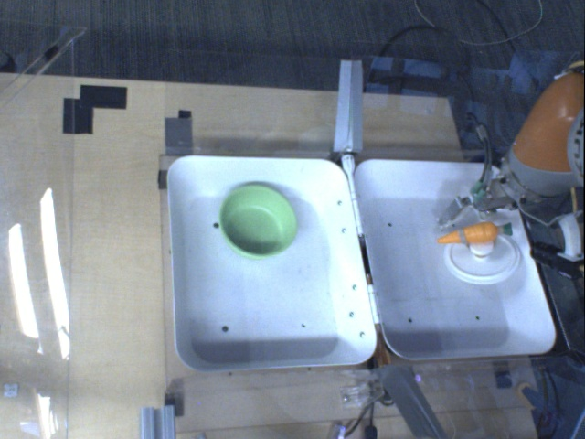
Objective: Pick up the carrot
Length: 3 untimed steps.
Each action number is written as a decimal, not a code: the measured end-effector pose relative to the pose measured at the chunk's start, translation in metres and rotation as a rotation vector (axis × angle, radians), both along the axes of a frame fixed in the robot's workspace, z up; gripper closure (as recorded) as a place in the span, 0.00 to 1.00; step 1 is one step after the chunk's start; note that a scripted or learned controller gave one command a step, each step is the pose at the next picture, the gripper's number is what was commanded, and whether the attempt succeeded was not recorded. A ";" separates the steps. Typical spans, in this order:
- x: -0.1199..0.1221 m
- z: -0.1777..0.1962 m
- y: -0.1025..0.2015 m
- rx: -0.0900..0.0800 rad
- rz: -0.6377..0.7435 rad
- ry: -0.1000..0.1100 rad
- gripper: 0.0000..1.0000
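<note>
- Looking down at my bench, I see two shallow white plastic bins side by side, the left bin (pixel 196 337) and the right bin (pixel 411 332), touching along a shared middle edge.
- My grey arm with its orange band (pixel 548 135) reaches in from the right edge of the view, above the far right corner of the right bin.
- I see the two-finger metal gripper (pixel 477 210) low over the right side of the right bin, pointing toward the bin floor.
- I cannot tell from this slanted view how the gripper is set; it is small and partly merged with the wrist hardware.
- The small orange carrot with a green tip (pixel 471 235) lies on its side in the right bin, its pointed end toward the left.
- I see the carrot resting on the far edge of a flat round white plate (pixel 483 263), which sits on the right bin's floor near its right wall.
- The gripper is just beyond the carrot, very near it; I cannot tell whether they touch, and I do not see the carrot between any fingers.
- In the left bin I see a round light-green plastic bowl (pixel 260 219), upright, in the far half of that bin and well apart from the carrot.
- A pale wooden benchtop (pixel 91 245) carries both bins, with black tape marks (pixel 91 106) toward its far left corner.
</note>
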State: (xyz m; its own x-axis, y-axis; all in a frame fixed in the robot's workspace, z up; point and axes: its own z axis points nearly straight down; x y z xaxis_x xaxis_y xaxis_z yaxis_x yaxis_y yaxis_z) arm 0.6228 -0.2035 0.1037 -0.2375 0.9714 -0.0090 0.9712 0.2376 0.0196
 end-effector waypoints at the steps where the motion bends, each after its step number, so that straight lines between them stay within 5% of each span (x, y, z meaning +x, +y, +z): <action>1: -0.043 -0.014 0.016 -0.004 0.277 0.007 0.00; 2: -0.039 0.001 0.016 -0.006 0.278 -0.004 1.00; 3: -0.039 0.001 0.016 -0.006 0.278 -0.004 0.00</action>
